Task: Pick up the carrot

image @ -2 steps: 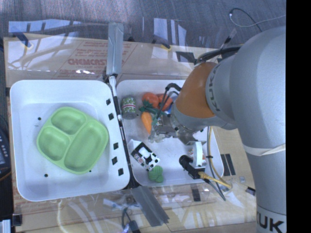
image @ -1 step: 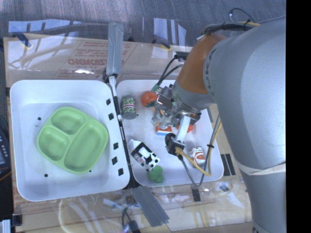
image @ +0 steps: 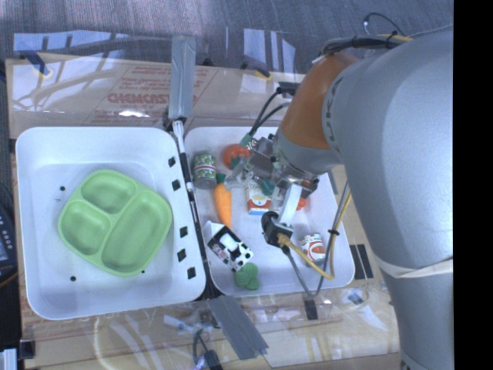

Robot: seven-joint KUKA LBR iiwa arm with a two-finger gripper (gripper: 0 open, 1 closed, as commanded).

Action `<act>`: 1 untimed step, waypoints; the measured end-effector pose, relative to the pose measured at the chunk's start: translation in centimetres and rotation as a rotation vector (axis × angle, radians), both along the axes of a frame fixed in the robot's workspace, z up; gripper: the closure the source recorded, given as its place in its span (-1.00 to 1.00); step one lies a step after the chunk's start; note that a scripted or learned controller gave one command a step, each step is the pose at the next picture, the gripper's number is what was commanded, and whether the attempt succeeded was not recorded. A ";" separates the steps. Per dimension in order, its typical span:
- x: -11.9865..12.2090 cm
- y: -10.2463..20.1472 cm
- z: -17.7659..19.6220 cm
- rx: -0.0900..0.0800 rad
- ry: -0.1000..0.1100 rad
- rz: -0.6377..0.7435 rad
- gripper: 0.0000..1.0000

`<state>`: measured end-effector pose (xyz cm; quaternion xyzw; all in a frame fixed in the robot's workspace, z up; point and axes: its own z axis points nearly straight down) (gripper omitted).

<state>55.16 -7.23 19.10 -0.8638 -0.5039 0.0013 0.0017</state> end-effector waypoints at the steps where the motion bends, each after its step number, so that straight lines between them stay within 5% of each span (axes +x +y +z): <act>1: 0.7 -3.8 -7.6 0.001 0.002 0.099 -1.00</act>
